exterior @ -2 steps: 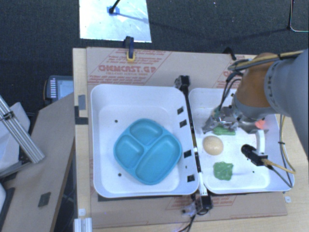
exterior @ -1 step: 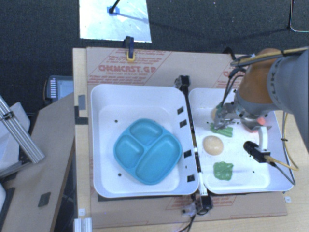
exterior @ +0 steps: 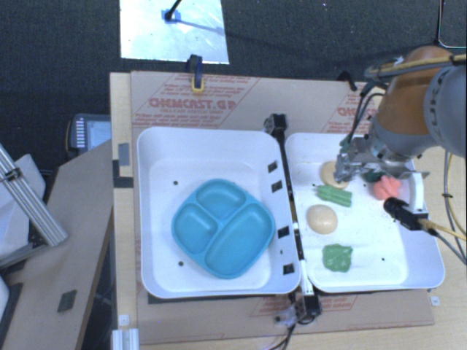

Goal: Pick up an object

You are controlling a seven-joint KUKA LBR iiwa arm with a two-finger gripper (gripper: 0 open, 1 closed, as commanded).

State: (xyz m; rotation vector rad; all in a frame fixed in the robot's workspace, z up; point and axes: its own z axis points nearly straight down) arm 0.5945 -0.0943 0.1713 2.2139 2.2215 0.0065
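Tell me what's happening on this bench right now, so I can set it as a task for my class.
A grey and orange robot arm reaches in over the right bin, its gripper low near a pale round item at the bin's back. Nothing is visibly lifted yet. Also in that bin lie a green stick, a cream egg shape, a green lump and a pink piece. The left bin holds a blue divided plate.

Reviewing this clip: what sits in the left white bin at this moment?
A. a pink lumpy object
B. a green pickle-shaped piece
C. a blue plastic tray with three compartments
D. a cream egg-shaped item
C: the blue plastic three-compartment tray lies alone in the left white bin, while the green, cream and pink items are all in the right white bin, where the arm's gripper hovers.
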